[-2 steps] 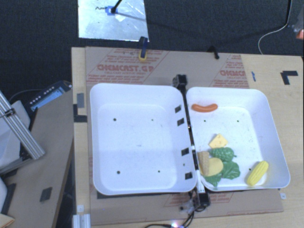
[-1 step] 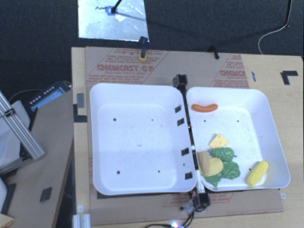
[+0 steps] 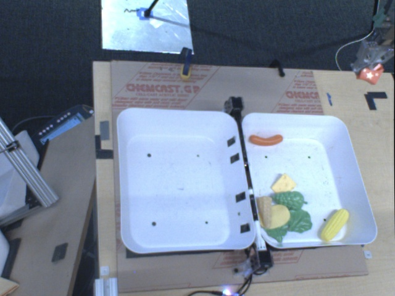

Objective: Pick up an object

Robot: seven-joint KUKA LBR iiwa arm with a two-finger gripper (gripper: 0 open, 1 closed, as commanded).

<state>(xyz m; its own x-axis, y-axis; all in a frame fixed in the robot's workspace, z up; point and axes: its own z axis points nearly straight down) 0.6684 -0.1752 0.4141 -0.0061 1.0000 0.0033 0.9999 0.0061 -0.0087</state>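
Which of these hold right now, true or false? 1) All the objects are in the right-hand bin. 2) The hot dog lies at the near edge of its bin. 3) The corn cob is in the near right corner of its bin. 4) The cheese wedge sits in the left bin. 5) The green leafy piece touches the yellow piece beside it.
1) True: the hot dog, cheese wedge, green leafy piece, yellow piece and corn cob all lie in the right bin.
2) False: it lies by the far wall.
3) True.
4) False: it is in the right bin, near the middle.
5) True: they overlap by the divider.
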